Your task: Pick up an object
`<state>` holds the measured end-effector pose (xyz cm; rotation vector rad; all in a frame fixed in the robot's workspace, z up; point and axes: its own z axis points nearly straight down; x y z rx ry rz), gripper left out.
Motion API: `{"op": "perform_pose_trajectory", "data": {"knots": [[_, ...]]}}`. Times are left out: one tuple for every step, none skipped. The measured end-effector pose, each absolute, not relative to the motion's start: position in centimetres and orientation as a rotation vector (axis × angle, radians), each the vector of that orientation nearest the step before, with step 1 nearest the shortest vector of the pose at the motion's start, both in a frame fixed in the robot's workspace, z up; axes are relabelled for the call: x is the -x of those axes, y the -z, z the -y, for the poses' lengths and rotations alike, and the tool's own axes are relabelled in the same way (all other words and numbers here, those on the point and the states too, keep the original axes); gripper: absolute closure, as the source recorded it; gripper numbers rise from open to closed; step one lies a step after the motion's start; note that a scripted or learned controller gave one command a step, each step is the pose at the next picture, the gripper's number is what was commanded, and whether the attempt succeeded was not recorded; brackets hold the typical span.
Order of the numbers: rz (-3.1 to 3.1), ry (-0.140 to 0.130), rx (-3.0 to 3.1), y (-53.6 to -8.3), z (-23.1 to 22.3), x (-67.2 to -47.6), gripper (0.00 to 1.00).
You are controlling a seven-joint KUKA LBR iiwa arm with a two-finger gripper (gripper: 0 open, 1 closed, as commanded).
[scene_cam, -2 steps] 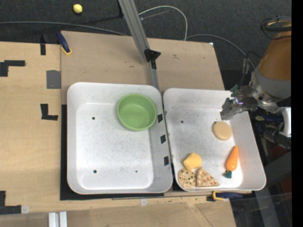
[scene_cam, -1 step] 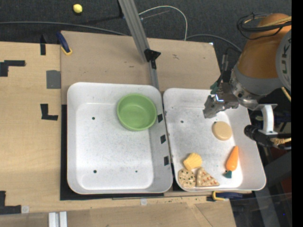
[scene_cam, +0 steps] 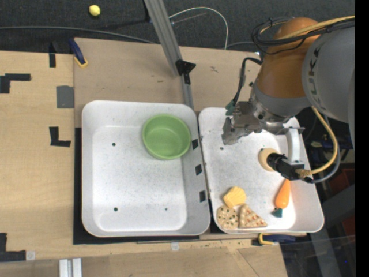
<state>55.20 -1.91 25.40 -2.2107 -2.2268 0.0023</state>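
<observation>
My gripper (scene_cam: 229, 134) hangs over the upper left part of the right bin (scene_cam: 214, 172), above bare floor. In that bin's lower part lie a yellow block (scene_cam: 234, 197), a round cracker (scene_cam: 227, 217) and a triangular cracker (scene_cam: 250, 217). A toy carrot (scene_cam: 282, 196) rests near the bin's right wall, and a tan ring-shaped piece (scene_cam: 267, 159) sits partly behind a black fitting on the arm. A green bowl (scene_cam: 166, 136) stands in the upper right of the left bin (scene_cam: 104, 172). Nothing shows between the gripper's tips.
A grey pole (scene_cam: 167, 33) slants down to the gap between the bins. Cables loop around the arm (scene_cam: 288, 68) on the right. A small yellow ball (scene_cam: 94, 10) lies on the dark floor beyond the bench.
</observation>
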Motion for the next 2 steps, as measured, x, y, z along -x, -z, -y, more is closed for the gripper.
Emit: {"op": "perform_pose_trajectory", "data": {"knots": [[2.228,0.000,2.212,-25.7,-3.5,-56.5,1.00],[2.224,-0.004,2.218,-24.6,-7.6,-58.0,1.00]]}}
